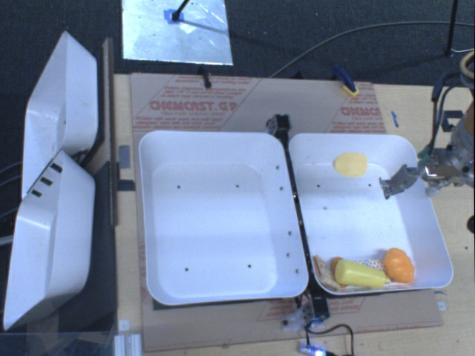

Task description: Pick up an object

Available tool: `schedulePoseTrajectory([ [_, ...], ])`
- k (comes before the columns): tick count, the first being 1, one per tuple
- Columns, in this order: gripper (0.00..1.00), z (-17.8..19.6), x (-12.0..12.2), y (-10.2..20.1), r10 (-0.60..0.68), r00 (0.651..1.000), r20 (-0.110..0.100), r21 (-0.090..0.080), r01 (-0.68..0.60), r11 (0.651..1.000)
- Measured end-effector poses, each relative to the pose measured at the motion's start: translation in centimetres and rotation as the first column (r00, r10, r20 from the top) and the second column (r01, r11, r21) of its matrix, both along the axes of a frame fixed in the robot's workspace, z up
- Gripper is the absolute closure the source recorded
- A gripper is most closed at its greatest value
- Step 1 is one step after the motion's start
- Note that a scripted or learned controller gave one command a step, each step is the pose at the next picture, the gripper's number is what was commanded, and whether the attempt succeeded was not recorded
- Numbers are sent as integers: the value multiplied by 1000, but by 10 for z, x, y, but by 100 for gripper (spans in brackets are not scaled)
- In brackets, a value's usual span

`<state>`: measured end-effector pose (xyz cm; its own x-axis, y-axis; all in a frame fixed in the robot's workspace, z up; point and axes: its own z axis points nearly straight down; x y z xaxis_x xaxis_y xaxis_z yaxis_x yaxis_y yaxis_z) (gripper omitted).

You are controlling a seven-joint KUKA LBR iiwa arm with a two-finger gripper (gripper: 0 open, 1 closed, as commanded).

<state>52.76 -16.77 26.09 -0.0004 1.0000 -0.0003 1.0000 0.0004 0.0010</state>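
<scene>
The right bin (427,221) holds a pale yellow round object (350,165) near its back wall. At its front edge lie a yellow-green elongated object (359,274), an orange round object (399,265), a small brown piece (336,262) and a patterned flat item (373,262). My gripper (397,182) reaches in from the right, over the bin's right side, to the right of the pale yellow object and apart from it. Nothing shows between its fingers.
The left bin (152,199) stands beside the right one, with a black divider (293,199) between them. Two spare white bins (52,199) lean at the far left. A metal sheet (177,21) lies beyond the bench, with a blue clamp (344,80) at the back edge.
</scene>
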Motion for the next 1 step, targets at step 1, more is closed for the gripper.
schedulePoseTrajectory([
  [1,0,2,-26,-30,-3,1000,0,-1,3,1000],
])
